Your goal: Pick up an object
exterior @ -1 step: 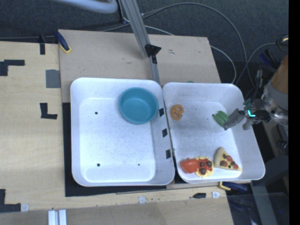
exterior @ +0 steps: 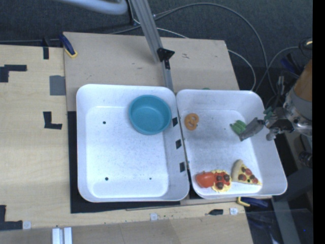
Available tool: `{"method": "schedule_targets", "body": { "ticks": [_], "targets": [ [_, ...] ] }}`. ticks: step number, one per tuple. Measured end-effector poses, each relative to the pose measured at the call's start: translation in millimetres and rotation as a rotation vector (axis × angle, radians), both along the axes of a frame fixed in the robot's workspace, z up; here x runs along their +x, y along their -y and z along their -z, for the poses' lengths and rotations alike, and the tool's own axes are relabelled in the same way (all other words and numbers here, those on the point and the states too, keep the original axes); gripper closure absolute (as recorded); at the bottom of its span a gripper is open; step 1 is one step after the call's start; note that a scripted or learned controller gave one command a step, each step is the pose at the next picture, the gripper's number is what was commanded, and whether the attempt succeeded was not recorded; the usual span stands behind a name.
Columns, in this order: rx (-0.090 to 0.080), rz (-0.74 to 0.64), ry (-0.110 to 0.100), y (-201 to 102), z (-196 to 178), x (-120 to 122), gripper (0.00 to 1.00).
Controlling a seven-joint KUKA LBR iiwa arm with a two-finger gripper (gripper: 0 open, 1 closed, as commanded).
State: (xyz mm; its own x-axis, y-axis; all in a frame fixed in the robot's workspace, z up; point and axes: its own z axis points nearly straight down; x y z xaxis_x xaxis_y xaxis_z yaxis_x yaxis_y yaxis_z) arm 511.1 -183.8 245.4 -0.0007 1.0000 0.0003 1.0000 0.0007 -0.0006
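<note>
My pincer point(exterior: 250, 130) hangs over the right shallow white plastic bin point(exterior: 203, 96), near its right wall, and I cannot tell how it is set. A small green object point(exterior: 236, 126) lies touching or just beside its tip. Left of that sits an orange ring-shaped pretzel toy point(exterior: 191, 121). Along the bin's near wall lie a red and yellow toy point(exterior: 214, 180) and a toy pizza slice point(exterior: 246, 173). A round blue bowl point(exterior: 150, 114) sits in the left white bin point(exterior: 106, 156).

2 white bins point(exterior: 91, 136), 1 blue bowl point(exterior: 150, 114), 1 pretzel point(exterior: 191, 121), 2 pizza slices point(exterior: 246, 173), 1 green object point(exterior: 237, 126)
</note>
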Motion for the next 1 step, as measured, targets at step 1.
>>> {"method": "schedule_targets", "body": {
  "ticks": [1],
  "targets": [
    [0.001, 0.000, -0.005, 3.3, 58.4, 6.3, 0.00]
  ]
}}
